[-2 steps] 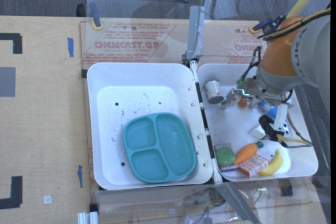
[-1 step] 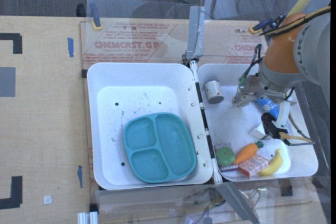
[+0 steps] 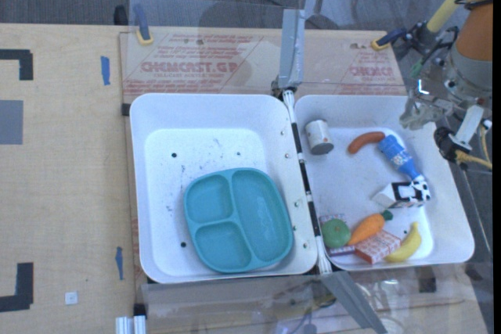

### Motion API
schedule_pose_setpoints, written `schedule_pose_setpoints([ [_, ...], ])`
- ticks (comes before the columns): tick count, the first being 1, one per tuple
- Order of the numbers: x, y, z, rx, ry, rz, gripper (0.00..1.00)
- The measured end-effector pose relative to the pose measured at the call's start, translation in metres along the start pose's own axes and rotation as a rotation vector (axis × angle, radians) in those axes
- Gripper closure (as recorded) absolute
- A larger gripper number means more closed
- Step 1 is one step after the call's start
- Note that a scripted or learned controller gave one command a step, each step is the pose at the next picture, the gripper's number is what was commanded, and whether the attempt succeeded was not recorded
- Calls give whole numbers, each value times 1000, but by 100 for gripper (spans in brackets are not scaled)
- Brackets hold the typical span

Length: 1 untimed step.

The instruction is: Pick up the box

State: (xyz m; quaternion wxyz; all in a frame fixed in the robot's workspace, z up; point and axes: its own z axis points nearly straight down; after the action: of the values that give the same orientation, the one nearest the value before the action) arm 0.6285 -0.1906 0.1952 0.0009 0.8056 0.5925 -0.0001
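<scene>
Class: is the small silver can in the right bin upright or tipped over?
Tipped: the can lies on its side, one round end facing the camera.

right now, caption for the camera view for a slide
Gripper above right bin; box by carrot.

Red print on clear panel (image 3: 192, 59): illegible.

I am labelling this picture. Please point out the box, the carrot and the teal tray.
box (image 3: 377, 247), camera view, on its red top face.
carrot (image 3: 366, 229), camera view, on its orange body.
teal tray (image 3: 258, 203), camera view, on its large right compartment.
</scene>
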Motion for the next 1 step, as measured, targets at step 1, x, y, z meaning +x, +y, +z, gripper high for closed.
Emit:
schedule_pose_setpoints([
  [1,75,-10,45,4,1,-77,100],
])
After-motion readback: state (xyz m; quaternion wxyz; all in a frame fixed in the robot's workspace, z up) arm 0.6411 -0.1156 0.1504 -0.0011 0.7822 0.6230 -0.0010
